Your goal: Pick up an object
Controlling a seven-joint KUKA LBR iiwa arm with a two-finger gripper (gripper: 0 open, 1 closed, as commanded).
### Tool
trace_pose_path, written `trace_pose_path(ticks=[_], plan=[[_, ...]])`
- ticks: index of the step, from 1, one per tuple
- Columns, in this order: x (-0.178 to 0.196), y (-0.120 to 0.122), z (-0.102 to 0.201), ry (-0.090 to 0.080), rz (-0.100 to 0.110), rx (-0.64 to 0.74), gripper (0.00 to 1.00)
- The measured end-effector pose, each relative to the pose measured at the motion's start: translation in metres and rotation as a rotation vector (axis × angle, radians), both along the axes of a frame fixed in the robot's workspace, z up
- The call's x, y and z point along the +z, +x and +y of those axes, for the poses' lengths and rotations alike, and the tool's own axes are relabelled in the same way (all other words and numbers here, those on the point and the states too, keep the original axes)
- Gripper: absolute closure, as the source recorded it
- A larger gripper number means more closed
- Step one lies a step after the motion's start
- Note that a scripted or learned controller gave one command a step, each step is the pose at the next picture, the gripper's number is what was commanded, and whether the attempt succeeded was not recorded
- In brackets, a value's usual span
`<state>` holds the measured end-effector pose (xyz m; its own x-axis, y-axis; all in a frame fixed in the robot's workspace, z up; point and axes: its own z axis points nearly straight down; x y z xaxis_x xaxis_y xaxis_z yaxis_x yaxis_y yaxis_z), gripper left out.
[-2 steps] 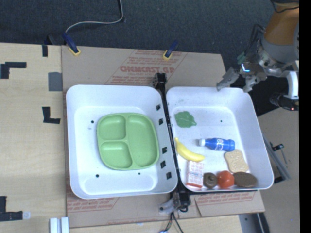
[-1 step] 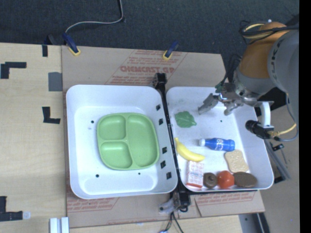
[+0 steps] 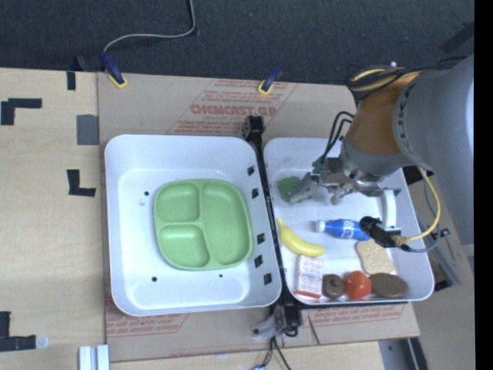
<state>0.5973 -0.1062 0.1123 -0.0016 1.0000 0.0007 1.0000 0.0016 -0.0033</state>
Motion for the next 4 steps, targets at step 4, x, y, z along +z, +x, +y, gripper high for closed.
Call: trace_pose_path(ticks=[4], plan=[[0.004,-0.014,0.012,0.000,0.000,0.000,0.00]])
